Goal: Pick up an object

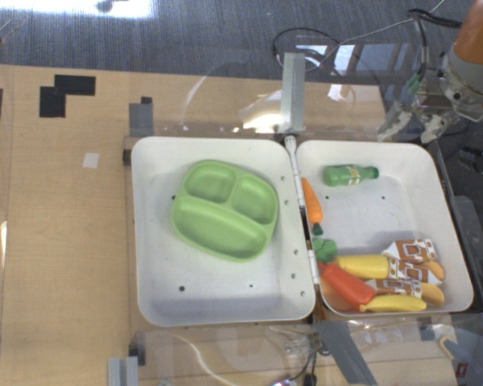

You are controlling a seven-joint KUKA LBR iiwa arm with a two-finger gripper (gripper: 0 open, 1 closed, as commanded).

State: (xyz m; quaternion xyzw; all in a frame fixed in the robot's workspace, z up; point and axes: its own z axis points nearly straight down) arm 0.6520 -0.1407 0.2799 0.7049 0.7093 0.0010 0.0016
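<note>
Here I am hovering just beyond the right bin, near its green bottle; whether my fingers are spread, I cannot tell.

The green divided plate looks like smooth, slightly glossy plastic. Both white bins appear matt plastic. The table shows pale wood grain under a clear, reflective sheet.

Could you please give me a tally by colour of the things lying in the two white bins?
Green: 3, the divided plate, the bottle and a small piece.
Orange: 1, the carrot.
Red: 1, the pepper.
Yellow: 2, two bananas.
Patterned brown and white: 1, the packet.
Total: 8
</note>
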